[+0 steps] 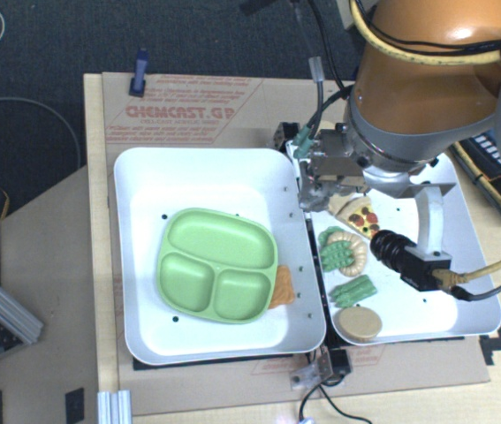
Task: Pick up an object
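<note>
Hanging under the bulky grey wrist, the tool (331, 177) sat above the far corner of the right bin (475, 321), up and to the right of the green divided plate (217, 263). The arm's body covered it, so I could not tell whether it was open or closed, and nothing could be seen in its hold.

The likeliest thing to pick was the toy pizza slice (360, 215), which lay just beside the tool, to the right of the plate and across the wall between the bins. Three more pieces lay in a row on that same side of the plate: a green ridged ring (343, 252), a green pod-shaped piece (353, 290) and, nearest the camera, a tan round disc (360, 323). An orange wedge (282, 288) was tucked against the plate's right rim in the left bin (144, 201).

The step looked like the approach, with no grasp yet made. To do it well, the tool would need centring over the slice alone, clear of the bin wall and the ring close by. It should then come straight down and close across the narrower width of the slice. A flat piece like this probably calls for a low reach, almost to the bin floor, and a slow lift to check the hold.
</note>
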{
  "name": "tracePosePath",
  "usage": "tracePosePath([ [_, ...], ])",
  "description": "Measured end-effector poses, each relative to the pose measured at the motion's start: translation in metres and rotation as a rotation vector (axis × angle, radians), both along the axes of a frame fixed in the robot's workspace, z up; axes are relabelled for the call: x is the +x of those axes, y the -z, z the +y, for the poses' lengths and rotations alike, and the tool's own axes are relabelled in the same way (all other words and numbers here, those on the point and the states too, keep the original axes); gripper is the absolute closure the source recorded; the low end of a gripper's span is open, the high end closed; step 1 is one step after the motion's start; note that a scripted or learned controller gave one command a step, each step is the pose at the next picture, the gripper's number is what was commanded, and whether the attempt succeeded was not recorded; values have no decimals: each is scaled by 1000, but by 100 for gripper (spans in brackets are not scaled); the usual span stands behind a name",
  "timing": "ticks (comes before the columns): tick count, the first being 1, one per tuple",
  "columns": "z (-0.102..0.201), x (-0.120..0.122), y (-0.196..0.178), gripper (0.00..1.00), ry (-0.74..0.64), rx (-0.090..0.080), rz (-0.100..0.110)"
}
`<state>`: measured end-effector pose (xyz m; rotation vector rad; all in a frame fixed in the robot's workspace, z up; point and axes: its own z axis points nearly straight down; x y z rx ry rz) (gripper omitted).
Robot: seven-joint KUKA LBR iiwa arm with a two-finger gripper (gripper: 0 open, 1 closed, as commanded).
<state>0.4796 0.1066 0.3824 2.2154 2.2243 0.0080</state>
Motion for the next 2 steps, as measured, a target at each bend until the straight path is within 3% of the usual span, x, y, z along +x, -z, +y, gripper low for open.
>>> tracePosePath([
  [1,-2,0,-9,100,3,-2,0],
  [2,52,0,-65,100,-3,2,-3],
])
